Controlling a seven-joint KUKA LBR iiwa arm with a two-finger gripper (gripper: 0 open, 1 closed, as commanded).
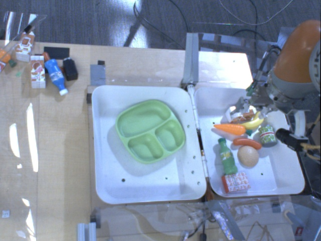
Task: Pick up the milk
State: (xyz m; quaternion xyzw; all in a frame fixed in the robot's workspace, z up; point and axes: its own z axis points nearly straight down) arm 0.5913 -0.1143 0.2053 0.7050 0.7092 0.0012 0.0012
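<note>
Near rt bin's point(286, 185) front edge, milk point(235, 182), well apart from tool point(249, 103); tool state unclear.

No text, brand or number can be read anywhere. The red carton point(235, 182) in the right bin point(288, 185) bears white marks too small to make out. The green bottle point(226, 157) and small can point(267, 134) carry labels, blurred. The cartons point(37, 71) at the upper left of the table point(50, 149) show illegible print.
</note>
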